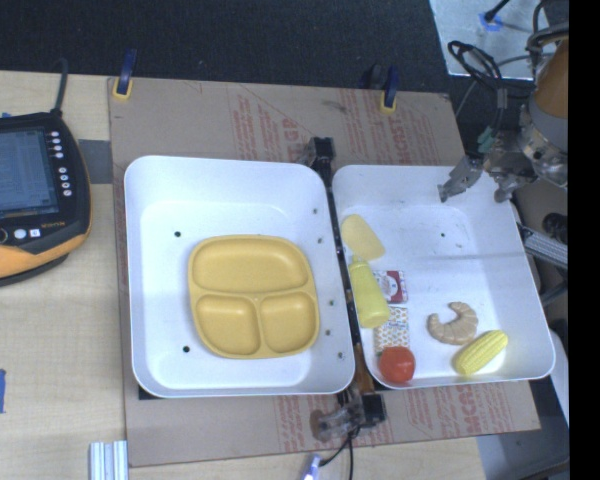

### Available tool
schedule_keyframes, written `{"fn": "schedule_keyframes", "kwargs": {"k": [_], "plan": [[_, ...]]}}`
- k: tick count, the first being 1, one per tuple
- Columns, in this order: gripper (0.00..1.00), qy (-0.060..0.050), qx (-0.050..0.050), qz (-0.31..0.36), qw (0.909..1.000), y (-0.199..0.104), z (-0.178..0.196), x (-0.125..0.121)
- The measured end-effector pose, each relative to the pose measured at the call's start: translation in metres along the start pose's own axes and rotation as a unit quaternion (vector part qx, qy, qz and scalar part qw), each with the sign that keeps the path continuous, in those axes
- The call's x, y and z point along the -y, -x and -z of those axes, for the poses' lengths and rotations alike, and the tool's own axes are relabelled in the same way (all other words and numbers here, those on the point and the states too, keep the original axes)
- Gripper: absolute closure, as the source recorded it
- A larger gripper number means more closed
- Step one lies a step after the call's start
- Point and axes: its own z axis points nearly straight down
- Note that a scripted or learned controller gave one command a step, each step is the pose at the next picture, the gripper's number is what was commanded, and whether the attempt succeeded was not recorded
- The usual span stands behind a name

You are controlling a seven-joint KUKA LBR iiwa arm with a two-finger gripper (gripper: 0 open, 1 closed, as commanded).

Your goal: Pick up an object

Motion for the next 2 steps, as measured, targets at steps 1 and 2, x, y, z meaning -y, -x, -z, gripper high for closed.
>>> {"fn": "schedule_keyframes", "kwargs": {"k": [1, 2], "plan": [[0.00, -0.001, 0.000, 0.001, 1.0000, -0.065, -0.118, 0.028], [0.00, -0.001, 0.000, 0.000, 1.0000, -0.076, -0.123, 0.121]]}}
